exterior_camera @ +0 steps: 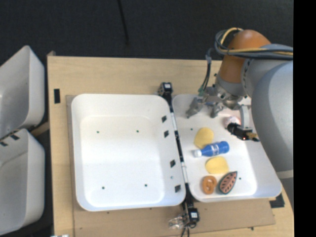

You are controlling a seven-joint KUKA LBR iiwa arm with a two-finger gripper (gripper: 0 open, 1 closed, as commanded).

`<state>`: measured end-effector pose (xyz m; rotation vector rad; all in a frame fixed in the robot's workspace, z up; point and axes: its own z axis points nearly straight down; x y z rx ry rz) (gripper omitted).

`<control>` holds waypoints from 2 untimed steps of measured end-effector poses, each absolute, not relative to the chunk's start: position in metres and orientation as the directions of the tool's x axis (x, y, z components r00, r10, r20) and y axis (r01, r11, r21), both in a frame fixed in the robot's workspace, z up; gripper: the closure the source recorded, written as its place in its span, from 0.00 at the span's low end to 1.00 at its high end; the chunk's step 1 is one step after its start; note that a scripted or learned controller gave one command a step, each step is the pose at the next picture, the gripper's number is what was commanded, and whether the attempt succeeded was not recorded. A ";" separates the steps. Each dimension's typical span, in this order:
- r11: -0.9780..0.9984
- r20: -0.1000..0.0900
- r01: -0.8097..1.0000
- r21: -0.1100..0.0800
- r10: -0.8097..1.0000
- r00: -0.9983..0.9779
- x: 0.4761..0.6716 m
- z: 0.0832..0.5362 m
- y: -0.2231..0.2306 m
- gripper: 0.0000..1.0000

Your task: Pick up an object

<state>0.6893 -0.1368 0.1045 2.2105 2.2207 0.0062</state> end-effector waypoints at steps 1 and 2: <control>0.004 -0.004 1.000 0.012 1.000 -0.004 0.674 0.105 -0.140 0.00; 0.003 -0.004 1.000 0.012 1.000 -0.003 0.654 0.105 -0.139 0.00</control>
